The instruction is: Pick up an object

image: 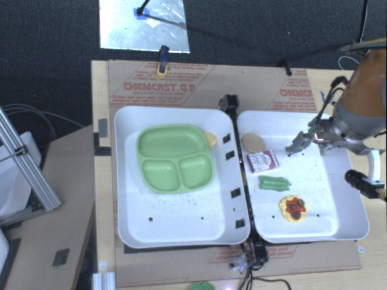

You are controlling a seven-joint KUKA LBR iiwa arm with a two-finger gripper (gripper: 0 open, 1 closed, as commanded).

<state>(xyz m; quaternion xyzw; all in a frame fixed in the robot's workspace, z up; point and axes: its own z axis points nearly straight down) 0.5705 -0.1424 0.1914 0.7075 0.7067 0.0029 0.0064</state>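
The left bin (127, 180) holds a green divided tray (175, 159). The right bin (344, 216) holds a tan disc (253, 142), red-white packet (263, 161), green piece (274, 183) and pizza toy (293, 208). Hand (308, 141) above, fingers apart, gripping nothing; cardboard-covered bench (181, 83)

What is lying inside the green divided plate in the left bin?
The green divided plate shows nothing in its three compartments. A small yellow object sits beside its upper right rim, partly covered by the plate, so its shape cannot be told.
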